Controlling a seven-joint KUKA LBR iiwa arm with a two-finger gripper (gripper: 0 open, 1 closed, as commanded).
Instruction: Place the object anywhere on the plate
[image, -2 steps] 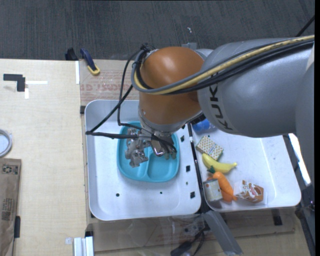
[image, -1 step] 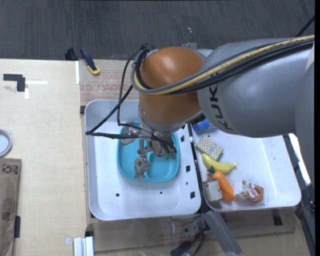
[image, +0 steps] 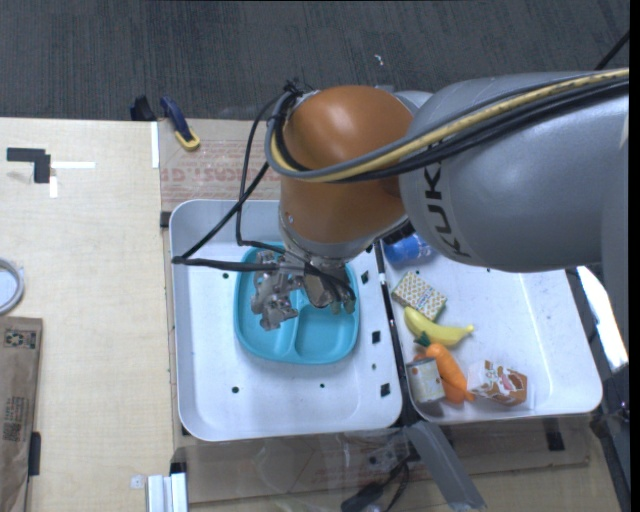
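A blue divided plate (image: 322, 342) lies in the left white bin (image: 205, 380). My gripper (image: 292, 293) hangs low over the plate's upper half, under the orange wrist band and the big grey arm that reaches in from the right. The wrist and black cables hide most of the gripper and the back of the plate. I cannot make out any object held between the metal parts above the plate.
The right bin (image: 560, 400) holds a blue item (image: 406, 248), a checkered box (image: 419, 295), a banana (image: 438, 330), a carrot (image: 452, 372), a small box (image: 424, 380) and a snack packet (image: 500, 384). A roll of tape (image: 6, 288) lies on the bench at far left.
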